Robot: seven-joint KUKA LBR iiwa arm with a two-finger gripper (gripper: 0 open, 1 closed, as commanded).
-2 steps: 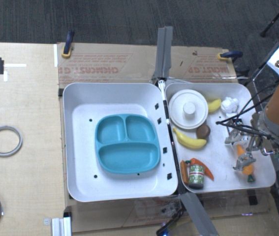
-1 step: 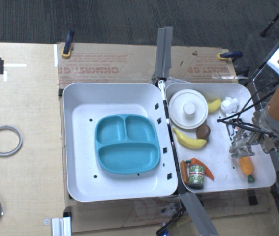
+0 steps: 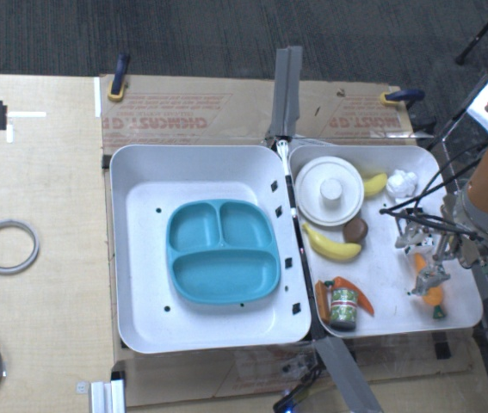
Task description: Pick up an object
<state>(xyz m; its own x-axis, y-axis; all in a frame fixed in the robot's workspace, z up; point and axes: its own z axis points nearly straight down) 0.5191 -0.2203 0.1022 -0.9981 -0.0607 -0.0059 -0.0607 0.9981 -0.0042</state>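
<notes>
My metal two-finger gripper (image 3: 434, 275) hangs over a small orange toy (image 3: 433, 296) by the right white bin's rim (image 3: 476, 304), can't tell open/shut — off-centre closing prob knocks it away w/o grip.

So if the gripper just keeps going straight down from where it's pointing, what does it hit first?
Most likely the small orange object lying on the floor of the right bin: the gripper hangs just above it. Depth is hard to judge from this slanted view.
</notes>
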